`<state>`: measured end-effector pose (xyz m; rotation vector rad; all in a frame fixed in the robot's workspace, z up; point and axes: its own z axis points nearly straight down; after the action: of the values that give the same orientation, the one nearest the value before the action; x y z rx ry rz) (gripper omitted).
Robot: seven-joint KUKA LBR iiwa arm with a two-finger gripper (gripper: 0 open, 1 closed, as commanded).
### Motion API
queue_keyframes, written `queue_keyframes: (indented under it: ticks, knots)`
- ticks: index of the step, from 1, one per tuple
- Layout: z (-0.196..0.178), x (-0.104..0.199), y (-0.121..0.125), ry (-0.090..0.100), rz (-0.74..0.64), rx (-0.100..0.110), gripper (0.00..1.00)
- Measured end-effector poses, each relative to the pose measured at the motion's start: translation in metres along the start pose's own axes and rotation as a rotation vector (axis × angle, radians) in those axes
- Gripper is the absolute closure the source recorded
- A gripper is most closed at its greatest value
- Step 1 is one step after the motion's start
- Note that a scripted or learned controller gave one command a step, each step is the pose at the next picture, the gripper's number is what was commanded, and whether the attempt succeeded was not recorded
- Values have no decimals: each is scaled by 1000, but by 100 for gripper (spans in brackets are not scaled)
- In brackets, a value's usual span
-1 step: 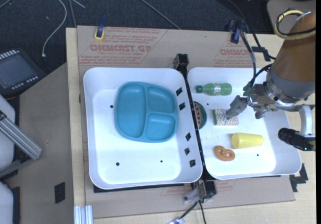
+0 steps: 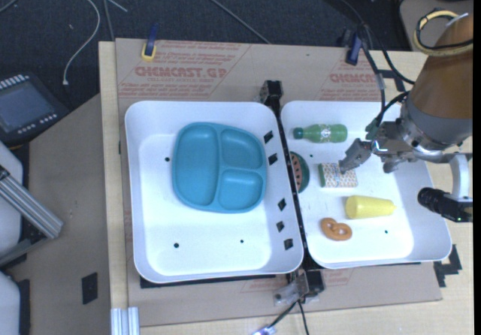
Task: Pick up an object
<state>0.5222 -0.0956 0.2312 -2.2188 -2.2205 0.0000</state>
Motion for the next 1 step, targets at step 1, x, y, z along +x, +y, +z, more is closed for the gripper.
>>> queue_keyframes:
  ticks: [1]
  knots:
    - [53,-6,-9,1,2,6,0]
